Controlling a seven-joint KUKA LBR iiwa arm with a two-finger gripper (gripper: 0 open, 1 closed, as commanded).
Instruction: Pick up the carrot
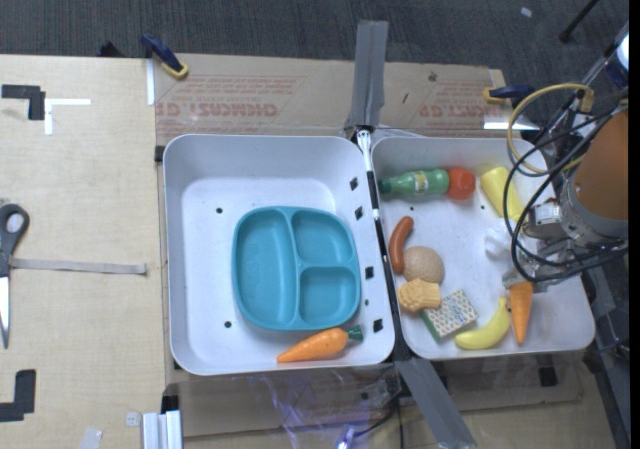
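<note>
The grey arm with its orange band point(607, 169) is seen at the right edge, bent down over the right-hand shallow white bin point(570, 337), looped with black and yellow cables. The tool point(527, 275) is lowered directly above the thick end of an orange carrot point(520, 311) standing near the bin's right front corner; whether its fingers are apart or together cannot be told. Just left of the tool, a yellow banana point(482, 332) is touched by that carrot. Well to the tool's left, a second orange carrot with a green top point(316, 345) lies in the left white bin point(190, 267), beside the front edge of a teal divided plastic plate point(297, 267).
</note>
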